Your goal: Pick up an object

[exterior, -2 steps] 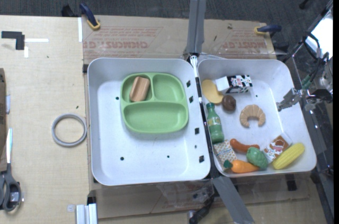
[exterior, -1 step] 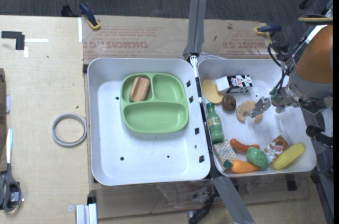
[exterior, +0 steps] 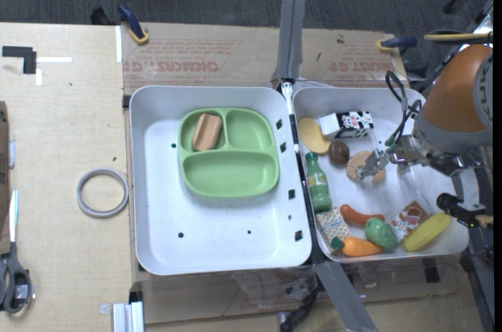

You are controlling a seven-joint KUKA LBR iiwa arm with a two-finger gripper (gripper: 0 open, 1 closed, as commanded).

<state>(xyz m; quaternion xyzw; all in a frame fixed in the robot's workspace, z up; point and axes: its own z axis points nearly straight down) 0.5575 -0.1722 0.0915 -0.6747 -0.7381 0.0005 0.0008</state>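
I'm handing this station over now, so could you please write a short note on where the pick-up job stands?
Gripper: low in the right bin, at the tan cookie; whether it is open or shut cannot be told.
Things: green bottle, corn cob, carrot and other toy food lie in the right bin. The green tray in the left bin holds a bread roll.
Done: nothing visibly lifted.
Left: grasp and raise one object.

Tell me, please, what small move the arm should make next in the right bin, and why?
Probably lower the tool straight down a little. It sits right over the round speckled tan cookie in the right white bin, so that item is nearest, while the dark brown ball beside it lies just apart.
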